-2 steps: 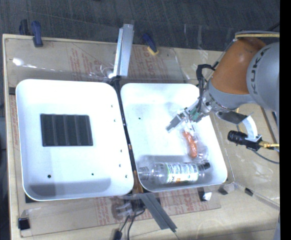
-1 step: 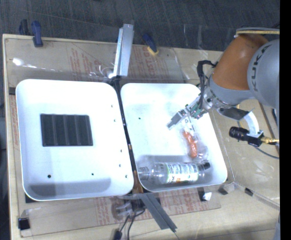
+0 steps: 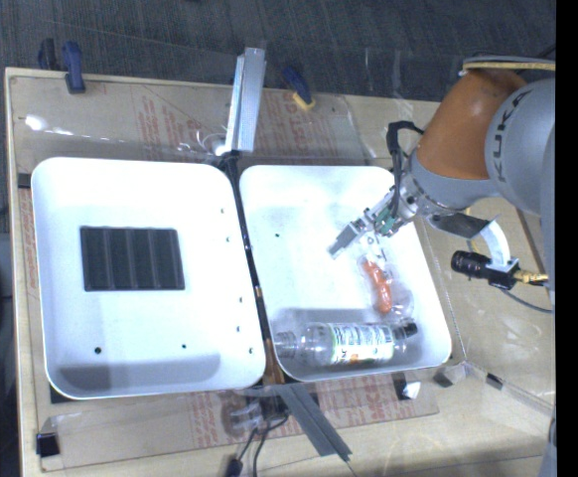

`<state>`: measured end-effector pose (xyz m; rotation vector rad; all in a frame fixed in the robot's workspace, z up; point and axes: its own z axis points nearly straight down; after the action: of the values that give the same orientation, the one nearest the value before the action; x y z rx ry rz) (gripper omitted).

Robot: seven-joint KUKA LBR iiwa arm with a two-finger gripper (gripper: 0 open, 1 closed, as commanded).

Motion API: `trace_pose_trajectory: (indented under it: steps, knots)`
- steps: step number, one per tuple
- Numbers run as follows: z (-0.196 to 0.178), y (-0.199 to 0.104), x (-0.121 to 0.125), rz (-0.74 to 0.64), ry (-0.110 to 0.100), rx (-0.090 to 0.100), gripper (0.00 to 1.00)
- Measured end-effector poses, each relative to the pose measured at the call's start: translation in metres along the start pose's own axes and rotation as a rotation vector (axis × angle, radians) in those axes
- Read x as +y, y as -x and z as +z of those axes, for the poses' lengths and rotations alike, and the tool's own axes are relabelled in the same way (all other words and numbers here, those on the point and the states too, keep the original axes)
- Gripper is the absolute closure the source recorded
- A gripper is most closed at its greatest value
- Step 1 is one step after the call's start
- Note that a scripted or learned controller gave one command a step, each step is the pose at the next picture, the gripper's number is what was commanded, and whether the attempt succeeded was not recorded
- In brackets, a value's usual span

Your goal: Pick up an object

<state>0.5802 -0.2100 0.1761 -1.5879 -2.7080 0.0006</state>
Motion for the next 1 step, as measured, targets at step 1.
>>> trace_pose_trajectory:
  steps: [1]
  knots:
    - [0.0023, -0.0006, -0.0006, -0.007, 0.001, -0.001, 0.00]
